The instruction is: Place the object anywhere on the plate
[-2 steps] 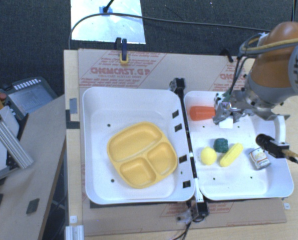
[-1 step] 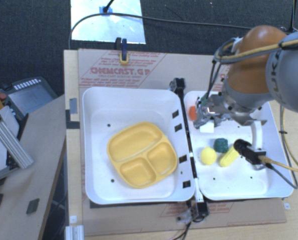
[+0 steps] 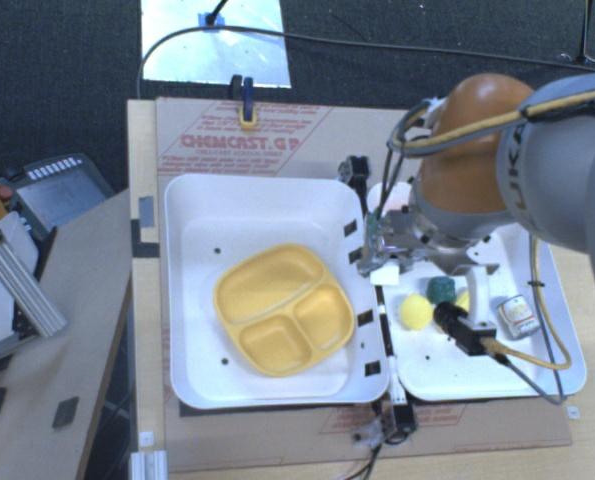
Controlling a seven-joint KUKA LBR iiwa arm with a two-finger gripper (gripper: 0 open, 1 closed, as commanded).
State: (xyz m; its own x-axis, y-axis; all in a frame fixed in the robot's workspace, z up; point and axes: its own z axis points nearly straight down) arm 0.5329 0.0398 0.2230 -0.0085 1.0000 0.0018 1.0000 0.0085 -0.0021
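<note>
A yellow three-compartment plate (image 3: 282, 308) lies in the left white bin (image 3: 192, 268), with nothing on it. In the right bin (image 3: 537, 373) a yellow ball (image 3: 415, 311) rests near the left wall. A dark teal object (image 3: 440, 289) sits just behind it. My gripper (image 3: 382, 260) hangs low over the right bin's left wall, close to the divider between the bins and a little up-left of the ball. The grey wrist and orange band above hide much of it.
A small white and orange box (image 3: 518, 315) lies at the right side of the right bin. Black clips (image 3: 367, 318) line the divider between the bins. The arm covers the right bin's far half.
</note>
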